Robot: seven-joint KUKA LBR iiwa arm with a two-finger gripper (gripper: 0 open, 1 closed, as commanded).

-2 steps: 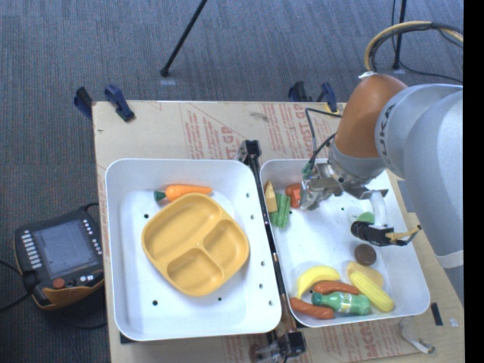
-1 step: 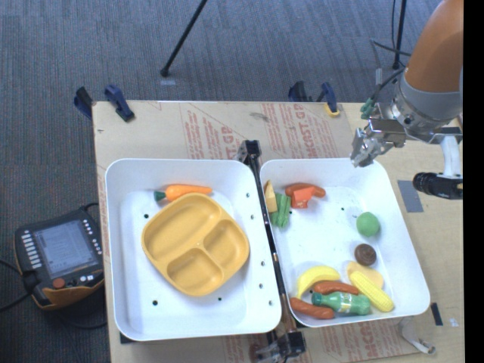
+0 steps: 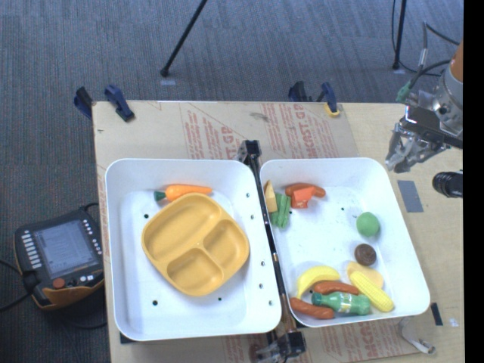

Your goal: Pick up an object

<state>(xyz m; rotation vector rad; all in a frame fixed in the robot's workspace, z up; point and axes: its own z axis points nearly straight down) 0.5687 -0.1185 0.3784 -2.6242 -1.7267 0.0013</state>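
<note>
Gripper (image 3: 408, 156) hangs at frame right just outside the right bin's (image 3: 344, 162) upper-right corner, finger state unreadable; nearest pick, the green ball (image 3: 367, 224), sits down-left inside.

Fixed overhead camera, slanted down, both bins (image 3: 113, 203) visible

We see a divided plate (image 3: 195, 243) in the left bin (image 3: 121, 203) with a carrot (image 3: 184, 191) behind it, while the right bin (image 3: 393, 195) holds a ball (image 3: 367, 224) and, at its front, a banana (image 3: 316, 277) beside a bottle (image 3: 342, 302).
</note>
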